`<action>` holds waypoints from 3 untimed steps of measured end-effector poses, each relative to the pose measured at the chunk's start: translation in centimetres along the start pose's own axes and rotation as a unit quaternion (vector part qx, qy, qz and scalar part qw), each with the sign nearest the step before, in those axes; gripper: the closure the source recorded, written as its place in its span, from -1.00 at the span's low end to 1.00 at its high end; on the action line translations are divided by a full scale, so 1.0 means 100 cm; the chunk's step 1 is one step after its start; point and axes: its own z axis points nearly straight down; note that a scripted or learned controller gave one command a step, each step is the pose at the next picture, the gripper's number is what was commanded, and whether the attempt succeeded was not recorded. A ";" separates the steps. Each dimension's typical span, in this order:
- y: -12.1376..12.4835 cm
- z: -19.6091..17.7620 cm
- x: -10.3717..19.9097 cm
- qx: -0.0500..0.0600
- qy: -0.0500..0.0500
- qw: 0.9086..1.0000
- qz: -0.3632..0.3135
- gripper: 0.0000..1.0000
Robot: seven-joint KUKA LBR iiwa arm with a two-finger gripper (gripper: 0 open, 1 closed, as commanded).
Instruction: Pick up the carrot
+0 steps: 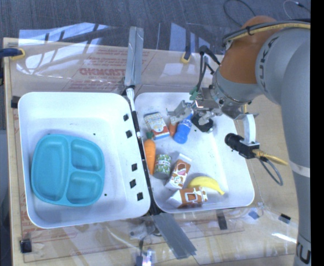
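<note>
camera view: tapered orange carrot against smooth white bin.

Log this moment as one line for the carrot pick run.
target: carrot at right bin's left wall | gripper: over bin's far side, beside blue bottle | carrot not held | left bin: blue tray

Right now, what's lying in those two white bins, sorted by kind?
Vegetable: 1, the carrot
Fruit: 1, the banana
Bottle: 1, the blue bottle
Small cartons or packets: 4
Divided tray: 1, the blue tray in the left bin
Total: 8
</note>
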 end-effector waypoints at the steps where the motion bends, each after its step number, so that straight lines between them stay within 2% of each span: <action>1: -0.028 0.113 0.030 -0.005 -0.001 0.999 0.040 -1.00; 2: -0.009 0.114 0.047 -0.013 -0.008 0.991 -0.132 -1.00; 3: -0.034 0.115 0.040 -0.016 -0.005 0.992 -0.128 -1.00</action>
